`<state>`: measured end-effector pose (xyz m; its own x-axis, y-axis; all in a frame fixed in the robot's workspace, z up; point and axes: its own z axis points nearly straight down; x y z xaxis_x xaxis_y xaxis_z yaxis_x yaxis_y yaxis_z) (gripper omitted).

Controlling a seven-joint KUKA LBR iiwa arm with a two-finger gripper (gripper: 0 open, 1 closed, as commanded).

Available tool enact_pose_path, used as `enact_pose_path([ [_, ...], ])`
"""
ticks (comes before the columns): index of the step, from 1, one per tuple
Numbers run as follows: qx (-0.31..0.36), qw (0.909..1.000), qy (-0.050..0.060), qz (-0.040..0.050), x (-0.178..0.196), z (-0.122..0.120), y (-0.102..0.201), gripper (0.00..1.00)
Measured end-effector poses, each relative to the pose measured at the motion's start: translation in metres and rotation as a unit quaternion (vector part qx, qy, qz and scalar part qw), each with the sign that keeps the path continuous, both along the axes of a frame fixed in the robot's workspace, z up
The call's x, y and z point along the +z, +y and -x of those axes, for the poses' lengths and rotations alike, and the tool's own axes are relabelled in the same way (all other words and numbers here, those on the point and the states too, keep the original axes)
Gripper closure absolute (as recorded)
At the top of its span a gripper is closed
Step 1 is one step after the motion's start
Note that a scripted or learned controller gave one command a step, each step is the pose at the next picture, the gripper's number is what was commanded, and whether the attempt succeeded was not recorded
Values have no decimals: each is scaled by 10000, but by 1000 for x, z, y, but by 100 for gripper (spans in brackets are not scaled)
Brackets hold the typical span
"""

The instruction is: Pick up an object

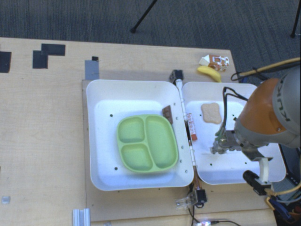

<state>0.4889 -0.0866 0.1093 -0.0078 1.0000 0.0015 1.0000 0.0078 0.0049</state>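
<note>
Tool (221, 144): metal end of the grey arm (270, 114) with its orange band, low over the floor of the right bin (207, 171); nothing shows between its tips, and whether it is open or closed cannot be told from this slant.

Right bin, contents: a tan, bread-like slice (211, 112) lying flat near the far wall, near the tool but apart from it; a slim red-and-white packet (190, 126) lying along the left wall. Either could serve as the object to pick; the slice lies flatter and more in the open, so it is judged the easier reach.

Left bin (101, 140), contents: a green three-compartment plate (147, 143), flat and central; a small brown piece (167, 111) at the plate's far right corner, close to the wall.

Tabletop (42, 135), beyond the bins: a banana (209, 72) and a small carton (217, 60), side by side, out of play.

Status: no grasp evident; pick judged not yet made.
</note>
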Motion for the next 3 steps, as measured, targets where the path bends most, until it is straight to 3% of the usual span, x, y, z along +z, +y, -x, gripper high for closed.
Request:
enact_pose_path([
  [1,-1,10000,0,0,0,0,0,0],
  [2,24,10000,-16,-3,10,-2,1,100],
  [3,21,10000,-15,-4,10,-1,1,0],
])
